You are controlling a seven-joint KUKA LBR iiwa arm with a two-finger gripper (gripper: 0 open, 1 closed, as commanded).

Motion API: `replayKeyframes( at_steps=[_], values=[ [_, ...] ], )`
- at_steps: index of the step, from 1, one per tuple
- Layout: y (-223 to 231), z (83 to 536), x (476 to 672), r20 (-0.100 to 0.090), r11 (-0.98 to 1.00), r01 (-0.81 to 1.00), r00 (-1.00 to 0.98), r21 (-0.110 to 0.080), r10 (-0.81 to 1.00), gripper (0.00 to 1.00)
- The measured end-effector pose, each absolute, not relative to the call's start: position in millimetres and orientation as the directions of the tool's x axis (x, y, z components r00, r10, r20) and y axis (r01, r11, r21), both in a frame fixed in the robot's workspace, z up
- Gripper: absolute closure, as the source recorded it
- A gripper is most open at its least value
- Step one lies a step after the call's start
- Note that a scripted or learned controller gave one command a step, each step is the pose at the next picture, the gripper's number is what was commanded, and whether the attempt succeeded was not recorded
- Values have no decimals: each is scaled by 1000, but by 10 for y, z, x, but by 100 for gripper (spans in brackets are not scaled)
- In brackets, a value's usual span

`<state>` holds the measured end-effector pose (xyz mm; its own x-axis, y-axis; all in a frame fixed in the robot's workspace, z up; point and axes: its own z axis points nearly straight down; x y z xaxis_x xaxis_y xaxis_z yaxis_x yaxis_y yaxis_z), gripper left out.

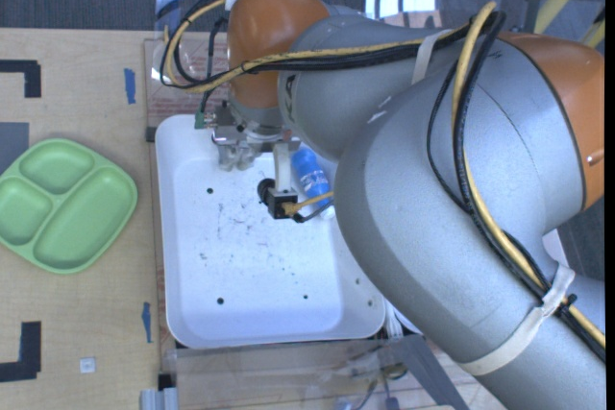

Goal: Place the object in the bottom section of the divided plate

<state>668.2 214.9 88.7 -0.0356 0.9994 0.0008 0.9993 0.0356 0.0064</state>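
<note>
**Pincer low in the white bin, plate off to the left**

We see the pincer (233, 156) hanging over the shallow white plastic bin (250, 302); we cannot tell its opening or hold. A blue-labelled object (311, 174) lies beside it. The green divided plate (65, 204) rests on the wooden table (86, 62), well apart.

- the arm (461, 168) covers the right side of the white bin (240, 302), so that rim and corner are hidden.
- a blue object (309, 172) shows only partly past the arm; what it is cannot be told.
- the gripper (235, 154) is blurred under the wrist.
- the arm's lower part is cut off at the right and bottom edges.
- the green divided plate (65, 205) is slightly clipped at the left edge.
</note>
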Motion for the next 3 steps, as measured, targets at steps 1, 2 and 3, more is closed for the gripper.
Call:
replayKeyframes(
  at_steps=[1, 2, 3],
  values=[
    [2162, 999, 6689, 0, 39, 999, -39, 10, 999, 100],
    [2172, 1106, 6695, -1, 42, 999, -42, 14, 999, 100],
    [2220, 887, 6684, 0, 21, 1000, -21, 6, 1000, 100]
  ],
)
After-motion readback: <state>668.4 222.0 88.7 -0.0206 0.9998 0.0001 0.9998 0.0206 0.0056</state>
